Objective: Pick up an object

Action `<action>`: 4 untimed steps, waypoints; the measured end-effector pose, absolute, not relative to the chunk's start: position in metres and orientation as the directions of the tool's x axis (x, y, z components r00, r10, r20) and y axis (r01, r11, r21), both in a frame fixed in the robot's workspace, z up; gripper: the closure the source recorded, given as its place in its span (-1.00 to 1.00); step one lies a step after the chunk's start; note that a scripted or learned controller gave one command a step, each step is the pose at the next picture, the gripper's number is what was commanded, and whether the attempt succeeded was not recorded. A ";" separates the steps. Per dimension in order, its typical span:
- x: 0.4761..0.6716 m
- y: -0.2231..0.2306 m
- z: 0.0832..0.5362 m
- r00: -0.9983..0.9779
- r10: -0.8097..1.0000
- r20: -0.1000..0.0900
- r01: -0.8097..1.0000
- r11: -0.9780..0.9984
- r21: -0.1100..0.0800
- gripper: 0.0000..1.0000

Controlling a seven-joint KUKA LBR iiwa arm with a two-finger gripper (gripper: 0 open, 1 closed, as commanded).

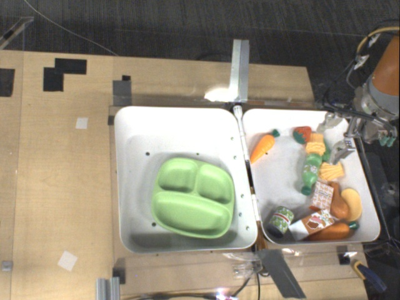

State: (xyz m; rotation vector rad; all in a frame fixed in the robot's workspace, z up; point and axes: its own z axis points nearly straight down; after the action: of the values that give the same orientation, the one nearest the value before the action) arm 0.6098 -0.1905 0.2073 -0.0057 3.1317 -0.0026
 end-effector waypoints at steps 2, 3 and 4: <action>0.621 -0.185 0.110 -0.996 0.074 -0.055 0.074 0.997 -0.009 -1.00; 0.602 -0.167 0.089 -0.986 0.165 -0.013 0.165 0.986 0.001 -1.00; 0.610 -0.080 0.089 -0.948 0.317 -0.013 0.317 0.948 0.006 -1.00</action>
State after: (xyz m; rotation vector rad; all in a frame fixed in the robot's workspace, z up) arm 0.6102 -0.0795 0.0892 0.5020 3.0877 0.0060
